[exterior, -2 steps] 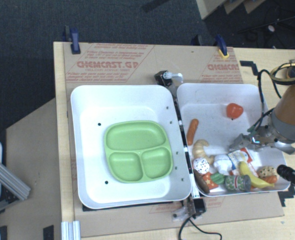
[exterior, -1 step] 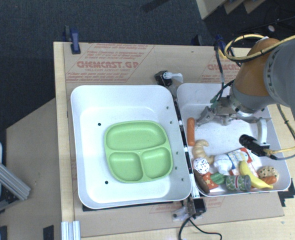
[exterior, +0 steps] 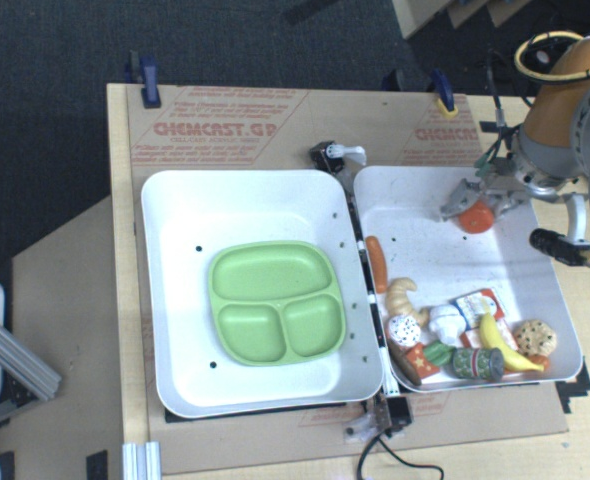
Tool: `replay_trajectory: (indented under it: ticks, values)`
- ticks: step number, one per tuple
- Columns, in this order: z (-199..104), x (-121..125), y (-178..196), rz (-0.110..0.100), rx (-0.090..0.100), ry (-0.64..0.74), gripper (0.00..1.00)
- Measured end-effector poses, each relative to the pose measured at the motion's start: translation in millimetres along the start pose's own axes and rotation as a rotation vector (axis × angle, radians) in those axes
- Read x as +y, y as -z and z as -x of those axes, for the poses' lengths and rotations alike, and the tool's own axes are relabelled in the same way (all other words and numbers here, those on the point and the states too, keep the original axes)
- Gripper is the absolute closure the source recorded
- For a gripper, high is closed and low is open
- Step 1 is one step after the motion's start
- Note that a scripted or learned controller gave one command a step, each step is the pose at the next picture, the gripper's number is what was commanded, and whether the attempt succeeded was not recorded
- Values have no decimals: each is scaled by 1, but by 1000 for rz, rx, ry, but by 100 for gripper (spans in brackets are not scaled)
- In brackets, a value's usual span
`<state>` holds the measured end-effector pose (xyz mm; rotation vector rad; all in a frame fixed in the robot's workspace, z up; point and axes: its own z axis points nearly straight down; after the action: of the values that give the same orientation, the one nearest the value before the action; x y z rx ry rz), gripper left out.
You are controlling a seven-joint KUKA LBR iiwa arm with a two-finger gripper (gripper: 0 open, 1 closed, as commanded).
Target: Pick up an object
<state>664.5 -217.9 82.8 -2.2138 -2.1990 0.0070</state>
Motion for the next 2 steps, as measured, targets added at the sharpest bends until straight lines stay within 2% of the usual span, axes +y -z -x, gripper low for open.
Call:
replay_trajectory:
  ticks: [1,2]
  values:
    - [-3,2,13,18,-13,8,100]
    - [-55,-27,51,15,-10,10,100]
